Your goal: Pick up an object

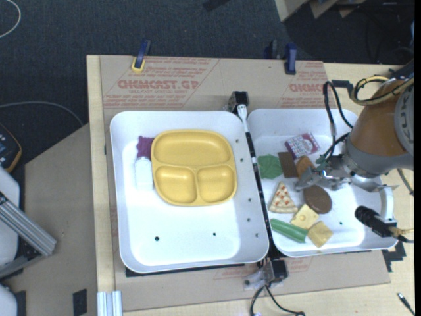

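- The object to be picked is not named, so we judge the likeliest target to be the brown round piece (319, 199), lying in the right bin (342, 245) just beside the gripper (309, 180).
- Packed close around it we see a pizza slice (283, 199), two yellow cheese-like blocks (310, 224), a green pod (288, 230), a green leafy piece (270, 166), a dark brown bar (287, 164) and a purple-and-white packet (302, 143).
- We think crowding is the main risk: a closing pinch could nudge a neighbour aside, or catch two toys and drop both on lifting.
- The round piece looks flat and low, so we suspect it could slip out of a shallow pinch.
- The left bin (184, 242) holds a yellow divided tray (194, 165), with a purple item (144, 145) and a white item (143, 173) at its left edge, all well apart from the gripper.
- The arm reaches in from the right, its orange band (376, 127) over the right bin, wrist angled down and leftward toward the toys.
- We cannot tell whether the pincer is spread or pressed together, and we see no toy clearly held in it.
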`<state>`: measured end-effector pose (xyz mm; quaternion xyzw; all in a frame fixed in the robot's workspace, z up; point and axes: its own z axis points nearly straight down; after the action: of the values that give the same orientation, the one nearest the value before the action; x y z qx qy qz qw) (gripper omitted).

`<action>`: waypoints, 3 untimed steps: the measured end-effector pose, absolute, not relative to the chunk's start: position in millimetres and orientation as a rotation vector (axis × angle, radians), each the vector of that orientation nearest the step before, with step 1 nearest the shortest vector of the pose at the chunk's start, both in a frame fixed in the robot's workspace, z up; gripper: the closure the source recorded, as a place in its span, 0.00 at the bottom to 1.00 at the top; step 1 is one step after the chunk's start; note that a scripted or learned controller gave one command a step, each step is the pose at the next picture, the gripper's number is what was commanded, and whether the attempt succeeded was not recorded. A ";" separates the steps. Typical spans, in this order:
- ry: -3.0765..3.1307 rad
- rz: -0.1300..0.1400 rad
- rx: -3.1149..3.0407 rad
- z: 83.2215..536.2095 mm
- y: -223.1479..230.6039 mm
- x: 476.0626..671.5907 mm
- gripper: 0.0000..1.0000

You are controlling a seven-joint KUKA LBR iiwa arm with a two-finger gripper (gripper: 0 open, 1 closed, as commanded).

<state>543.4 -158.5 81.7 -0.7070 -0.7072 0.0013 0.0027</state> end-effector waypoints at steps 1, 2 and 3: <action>-2.221 -0.002 -2.225 95.8 -159.7 545.1 1.00; -2.226 -0.003 -2.225 140.6 -162.1 552.3 1.00; -2.226 -0.005 -2.227 193.1 -165.9 544.0 1.00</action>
<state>544.0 -165.9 193.1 -0.7073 -0.7069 -0.0015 -0.0037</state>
